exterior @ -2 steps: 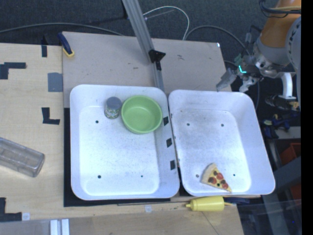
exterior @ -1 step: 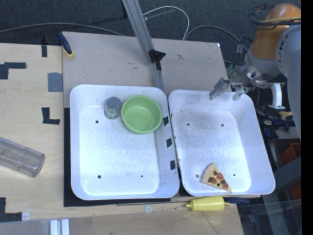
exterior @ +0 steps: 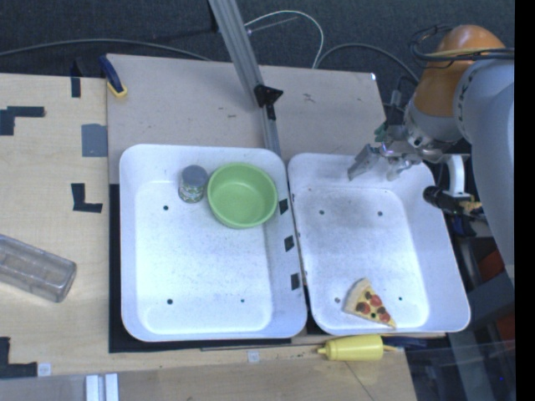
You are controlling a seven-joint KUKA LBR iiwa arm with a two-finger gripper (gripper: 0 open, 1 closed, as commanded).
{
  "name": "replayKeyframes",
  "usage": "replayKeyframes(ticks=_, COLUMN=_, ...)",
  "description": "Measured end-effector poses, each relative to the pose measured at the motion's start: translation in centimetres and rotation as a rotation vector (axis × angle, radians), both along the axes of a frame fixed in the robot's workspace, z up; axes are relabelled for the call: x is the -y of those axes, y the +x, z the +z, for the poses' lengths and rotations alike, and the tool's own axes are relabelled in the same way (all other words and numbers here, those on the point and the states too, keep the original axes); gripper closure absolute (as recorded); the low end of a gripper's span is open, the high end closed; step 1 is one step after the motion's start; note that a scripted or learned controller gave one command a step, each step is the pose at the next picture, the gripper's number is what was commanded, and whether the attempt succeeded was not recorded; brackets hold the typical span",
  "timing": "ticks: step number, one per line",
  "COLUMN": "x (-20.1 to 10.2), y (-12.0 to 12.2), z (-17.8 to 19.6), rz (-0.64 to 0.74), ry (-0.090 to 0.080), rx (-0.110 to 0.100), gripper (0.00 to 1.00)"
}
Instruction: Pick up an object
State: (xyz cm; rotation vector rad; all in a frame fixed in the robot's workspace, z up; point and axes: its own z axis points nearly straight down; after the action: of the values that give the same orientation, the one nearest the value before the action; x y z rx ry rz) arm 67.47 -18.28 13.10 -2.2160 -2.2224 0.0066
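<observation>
Pizza slice [exterior: 369,302], a flat toy wedge with tan crust and red spots, lies in the near right corner of the right bin [exterior: 418,249], well apart from everything else there. Gripper [exterior: 378,162] hangs over the far edge of that bin, grey metal, holding nothing; whether it is wide or narrow cannot be told from here. Left bin [exterior: 150,291] holds a round green bowl [exterior: 242,195], smooth plastic, with a small grey-topped can [exterior: 193,183] upright just beside it on its left. Both bins are shallow, white, speckled, rounded corners, side by side and touching. A yellow bottle [exterior: 354,348] lies on its side on the worktop [exterior: 50,224] just beside the right bin's near rim. A clear plastic container [exterior: 33,267] lies at the far left. A metal pole [exterior: 242,48] slants across the far side.
</observation>
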Motion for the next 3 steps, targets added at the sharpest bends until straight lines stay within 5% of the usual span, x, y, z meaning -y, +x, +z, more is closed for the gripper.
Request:
replayKeyframes(ticks=1, x=0.2, y=0.0, z=-3.8, rz=-0.002, ry=-0.003, rx=-0.005, gripper=0.00)
replayKeyframes(ticks=2, x=0.0, y=0.0, z=-2.9, rz=0.000, ry=-0.003, rx=-0.005, gripper=1.00)
replayKeyframes(ticks=3, x=-0.5, y=-0.3, z=3.4, rz=-0.001, ry=0.000, rx=0.010, gripper=1.00)
